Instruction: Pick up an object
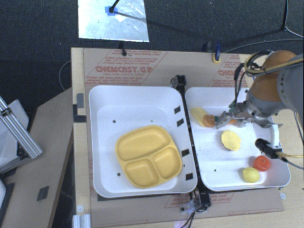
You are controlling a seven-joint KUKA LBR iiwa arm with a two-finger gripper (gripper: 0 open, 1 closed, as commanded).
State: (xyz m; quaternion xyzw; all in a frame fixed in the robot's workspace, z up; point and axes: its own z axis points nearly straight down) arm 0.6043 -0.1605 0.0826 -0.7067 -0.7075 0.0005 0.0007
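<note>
While the grey arm with its orange band reaches in from the right, its tool [223,120] sits low in the right white bin [209,177], just beside a small orange piece [209,121] that touches a pale yellow elongated piece [197,113] whose long axis slants from upper left to lower right. Whether the tool is parted or closed I cannot tell. Nearby lie a yellow round slice [231,140], a red tomato-like ball [261,163] and a yellow lemon-like ball [251,175]. A yellow three-compartment plastic tray [148,155] rests in the left white bin [102,127] on the tabletop [52,127].
</note>
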